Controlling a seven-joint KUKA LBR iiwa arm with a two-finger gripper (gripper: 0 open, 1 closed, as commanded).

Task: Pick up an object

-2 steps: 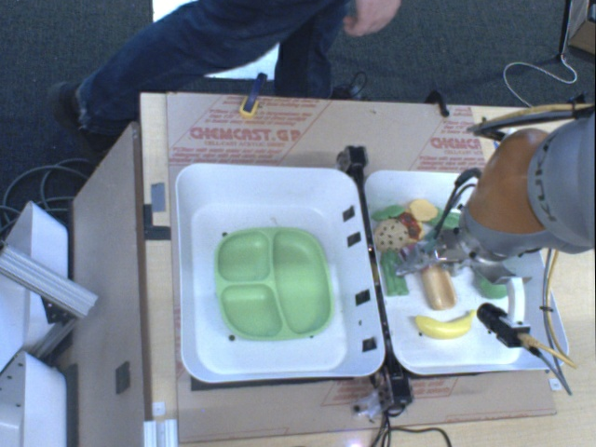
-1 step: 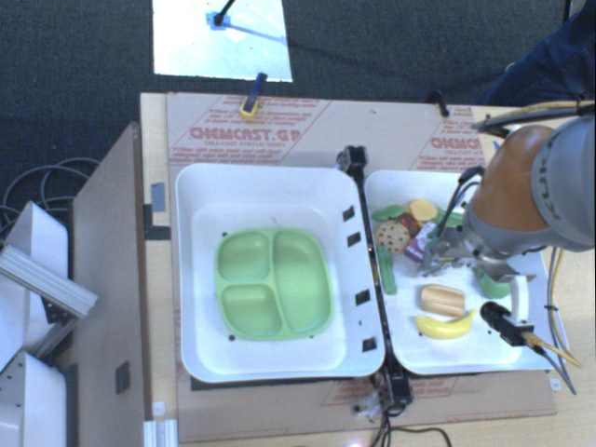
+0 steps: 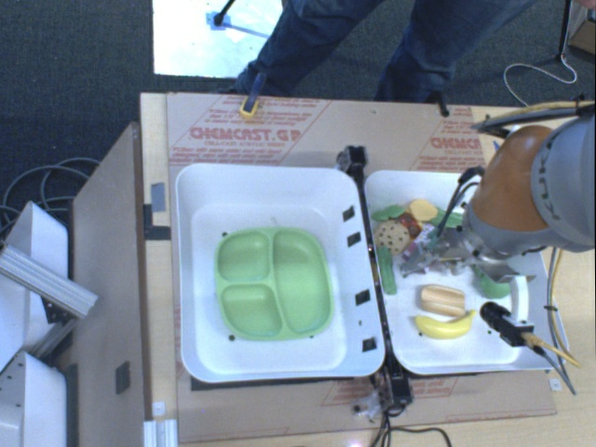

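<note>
Dark carpet (image 3: 74, 54) all round, pale floor patch (image 3: 214, 35) at 11 o'clock, person (image 3: 372, 26) in jeans standing at 12 o'clock of the worktop (image 3: 107, 250). Printed cardboard (image 3: 251, 133) lies under both bins, probably to protect the top. Left bin (image 3: 200, 212) holds a green divided tray (image 3: 275, 282), flat and centred, likely a drop-off spot. Right bin (image 3: 410, 345) holds all the loose toys, so the arm (image 3: 521, 194) reaches in there from 3 o'clock. Cookie (image 3: 391, 237) at 9 o'clock of that bin, yellow piece (image 3: 424, 209) at 11, green stick (image 3: 388, 273) along the 9 o'clock wall, bun (image 3: 441, 298) low of centre, banana (image 3: 445, 326) at 6, just below the bun. Claw (image 3: 419, 259) sits low in the right bin between cookie and bun, near both; contact unclear. Claw open or closed: cannot tell, metal parts blur together. Nothing seen in its grip. Judgement: reaching for a grasp, target probably cookie or bun; toys are packed tight, so a neighbour may get nudged.
</note>
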